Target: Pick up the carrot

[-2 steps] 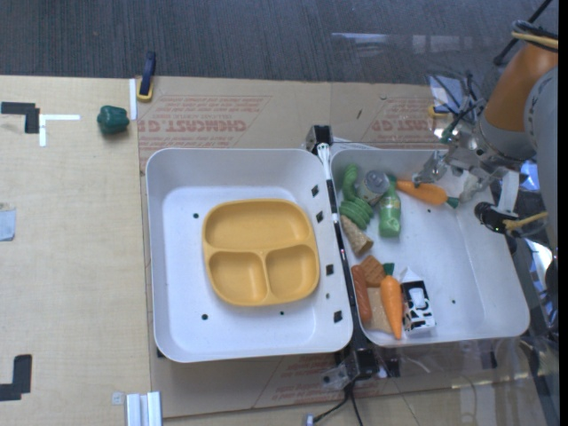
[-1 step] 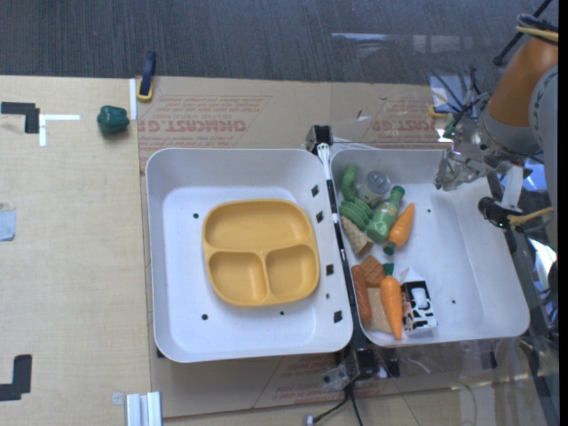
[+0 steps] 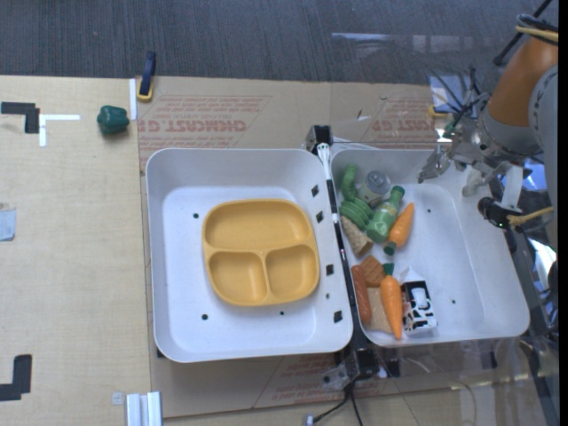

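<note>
Up at the far right corner of the right bin [image 3: 497, 309], the claw [image 3: 461, 171] hangs over bare white floor with its fingers apart and nothing between them, so I'd guess it's parked clear of the clutter. Two carrots sit in the pile: one [image 3: 401, 224] leaning beside the green bottle [image 3: 383, 216], another [image 3: 391, 305] by the black-and-white box [image 3: 419, 307]. A yellow tray [image 3: 261, 250] sits in the left bin [image 3: 169, 264].

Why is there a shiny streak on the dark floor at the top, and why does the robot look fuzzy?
Camera view: the pale streak on the floor is glare from light; the arm at the right edge looks soft and blurry, while the yellow plate stays sharp.
</note>
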`<state>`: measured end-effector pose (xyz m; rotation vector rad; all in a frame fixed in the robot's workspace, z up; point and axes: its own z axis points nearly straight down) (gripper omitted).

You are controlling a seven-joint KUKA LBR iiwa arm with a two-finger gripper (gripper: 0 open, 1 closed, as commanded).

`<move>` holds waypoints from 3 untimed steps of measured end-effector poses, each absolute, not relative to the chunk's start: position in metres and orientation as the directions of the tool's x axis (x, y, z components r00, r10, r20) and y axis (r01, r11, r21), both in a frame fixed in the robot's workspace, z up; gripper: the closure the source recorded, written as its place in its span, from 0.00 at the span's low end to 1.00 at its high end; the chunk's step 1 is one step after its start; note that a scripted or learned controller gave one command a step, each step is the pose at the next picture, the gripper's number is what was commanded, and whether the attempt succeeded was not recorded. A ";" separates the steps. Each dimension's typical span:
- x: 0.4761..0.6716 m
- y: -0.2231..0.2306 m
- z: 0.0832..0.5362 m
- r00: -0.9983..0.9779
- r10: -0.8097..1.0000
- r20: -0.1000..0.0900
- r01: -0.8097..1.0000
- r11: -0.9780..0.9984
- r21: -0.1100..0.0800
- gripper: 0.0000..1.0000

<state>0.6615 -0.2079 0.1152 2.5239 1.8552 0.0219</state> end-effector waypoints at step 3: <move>0.576 -0.120 0.100 0.396 0.918 -0.002 0.918 -0.396 -0.005 1.00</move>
